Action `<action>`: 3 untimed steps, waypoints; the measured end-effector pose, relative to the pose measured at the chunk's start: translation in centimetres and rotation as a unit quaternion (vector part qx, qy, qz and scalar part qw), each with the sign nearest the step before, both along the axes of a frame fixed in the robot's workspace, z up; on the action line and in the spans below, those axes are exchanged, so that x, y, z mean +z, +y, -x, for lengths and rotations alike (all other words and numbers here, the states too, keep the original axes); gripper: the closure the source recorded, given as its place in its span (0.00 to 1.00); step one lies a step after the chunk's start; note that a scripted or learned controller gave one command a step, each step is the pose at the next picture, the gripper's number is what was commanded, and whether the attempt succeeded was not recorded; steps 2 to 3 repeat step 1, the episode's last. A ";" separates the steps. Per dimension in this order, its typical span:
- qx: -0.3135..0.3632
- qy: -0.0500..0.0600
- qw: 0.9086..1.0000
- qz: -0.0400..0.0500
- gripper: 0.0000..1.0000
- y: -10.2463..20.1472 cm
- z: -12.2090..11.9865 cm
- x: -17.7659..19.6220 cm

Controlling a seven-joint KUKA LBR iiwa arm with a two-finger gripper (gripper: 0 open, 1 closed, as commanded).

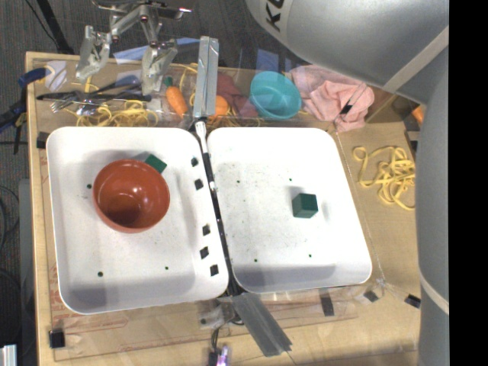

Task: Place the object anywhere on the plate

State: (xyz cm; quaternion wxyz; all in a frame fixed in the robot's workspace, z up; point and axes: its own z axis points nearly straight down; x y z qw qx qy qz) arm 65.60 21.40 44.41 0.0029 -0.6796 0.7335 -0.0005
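Green cube (305, 205) lying right of centre in the right white bin (252, 265), well apart from the grey arm (358, 29) looming at upper right; gripper state cannot be told; red bowl-like plate (131, 194) in the left bin (91, 280), a second green block (155, 163) touching its upper rim

The light over my surface (396, 227) was bright and even, coming from above. The two white bins, the left bin (114, 273) and the right bin (259, 258), were lit almost to washing out, with little shading on their floors. The green block (305, 205) cast a small soft shadow close to its base, and the red bowl (131, 195) held a darker crescent inside its near wall. My arm (358, 21), close to the lens, looked large and soft-edged, with a pale sheen along its grey shell. The floor (15, 21) beyond the surface was dim. The picture was mildly grainy, and small clutter at the back lacked crisp detail.
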 end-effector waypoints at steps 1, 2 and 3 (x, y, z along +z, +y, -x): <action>0.000 0.000 1.000 0.000 0.00 0.0 0.0 0.0; 0.000 0.000 1.000 0.000 0.00 0.0 0.0 0.0; 0.000 0.000 1.000 0.000 0.00 0.0 0.0 0.0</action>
